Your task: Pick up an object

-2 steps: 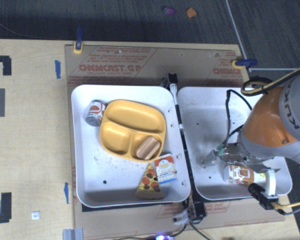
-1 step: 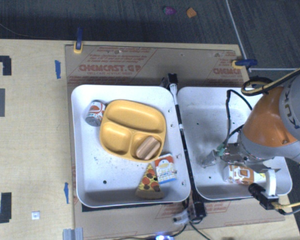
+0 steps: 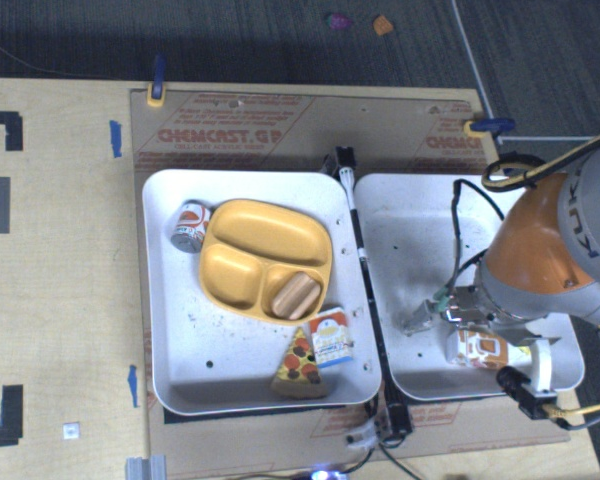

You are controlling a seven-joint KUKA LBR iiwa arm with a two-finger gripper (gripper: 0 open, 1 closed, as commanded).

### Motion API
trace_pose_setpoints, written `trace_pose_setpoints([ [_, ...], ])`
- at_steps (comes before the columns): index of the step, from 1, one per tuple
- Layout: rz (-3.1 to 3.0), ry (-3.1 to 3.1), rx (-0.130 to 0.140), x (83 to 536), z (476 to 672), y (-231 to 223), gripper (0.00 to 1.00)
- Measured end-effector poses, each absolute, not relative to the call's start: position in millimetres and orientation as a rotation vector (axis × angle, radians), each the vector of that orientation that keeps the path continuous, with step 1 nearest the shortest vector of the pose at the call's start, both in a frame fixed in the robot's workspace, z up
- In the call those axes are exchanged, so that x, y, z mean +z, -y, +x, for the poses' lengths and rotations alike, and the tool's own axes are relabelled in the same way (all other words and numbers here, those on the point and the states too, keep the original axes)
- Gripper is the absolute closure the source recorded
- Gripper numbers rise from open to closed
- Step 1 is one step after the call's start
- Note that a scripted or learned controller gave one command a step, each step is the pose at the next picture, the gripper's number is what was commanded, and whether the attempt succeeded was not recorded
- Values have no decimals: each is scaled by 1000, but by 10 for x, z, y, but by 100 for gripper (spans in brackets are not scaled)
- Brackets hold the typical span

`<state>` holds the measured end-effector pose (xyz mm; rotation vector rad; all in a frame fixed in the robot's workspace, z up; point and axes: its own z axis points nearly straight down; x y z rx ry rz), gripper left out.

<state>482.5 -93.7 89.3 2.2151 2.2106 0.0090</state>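
Two white bins [image 3: 170,298] on a brown board printed with red letters [image 3: 215,133]. Landmark: yellow divided tray [image 3: 255,243], holding a tan-pink sausage [image 3: 296,294]. Left of the tray, red-and-silver can [image 3: 190,226]. Below it, carton in white, blue and orange [image 3: 331,339], and pizza slice, orange with dark dots [image 3: 299,360]. Far right, orange band on grey arm [image 3: 540,248], above an orange-and-white packet [image 3: 485,350].
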Motion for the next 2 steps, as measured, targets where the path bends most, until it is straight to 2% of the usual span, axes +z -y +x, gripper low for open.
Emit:
trace_pose_setpoints([
  [2,2215,-2212,9,894,4826,942,0],
])
